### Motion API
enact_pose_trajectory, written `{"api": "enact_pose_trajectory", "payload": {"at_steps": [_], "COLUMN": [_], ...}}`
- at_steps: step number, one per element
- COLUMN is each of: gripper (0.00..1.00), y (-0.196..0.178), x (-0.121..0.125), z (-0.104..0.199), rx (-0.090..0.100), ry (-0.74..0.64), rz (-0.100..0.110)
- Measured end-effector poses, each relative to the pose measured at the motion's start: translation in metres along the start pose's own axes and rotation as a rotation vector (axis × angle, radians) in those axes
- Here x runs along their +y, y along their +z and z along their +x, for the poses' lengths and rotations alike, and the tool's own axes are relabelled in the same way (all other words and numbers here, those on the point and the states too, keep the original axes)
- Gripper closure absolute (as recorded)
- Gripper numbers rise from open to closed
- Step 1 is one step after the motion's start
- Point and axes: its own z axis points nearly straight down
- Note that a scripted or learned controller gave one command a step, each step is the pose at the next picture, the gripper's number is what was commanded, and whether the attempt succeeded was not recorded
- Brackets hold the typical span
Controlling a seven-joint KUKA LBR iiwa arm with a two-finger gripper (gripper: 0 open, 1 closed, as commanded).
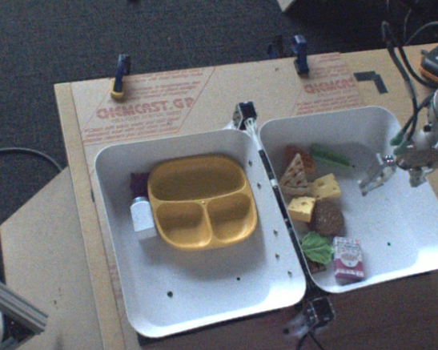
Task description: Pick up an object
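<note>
My gripper [373, 174] hangs over the bare middle of the right bin [420, 223], reaching in from the right. Its fingers stand apart with nothing between them, so it is open. To its left lie toy foods along the bin's left side: a green bean [329, 156], a sandwich wedge [293, 174], two yellow cheese blocks [326, 187] [301, 209], a brown patty [328, 217], a green leaf [316, 245] and a pink carton [348, 260]. The nearest of them, the upper cheese block and the bean, are a short way left of the fingertips.
The left bin [211, 292] holds a yellow divided plate [202, 202], a small white bottle [143, 218] and a dark purple item [140, 180] behind it. A thin divider rim [274, 195] separates the bins. Cables [408, 79] hang near the arm at the right.
</note>
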Motion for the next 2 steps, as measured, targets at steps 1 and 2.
{"api": "enact_pose_trajectory", "payload": {"at_steps": [1, 2], "gripper": [0.00, 0.00], "y": [-0.004, 0.055], "x": [0.002, 0.010], "z": [0.000, 0.002], "rx": [-0.002, 0.001], "ry": [-0.002, -0.002], "rz": [-0.010, -0.002]}}
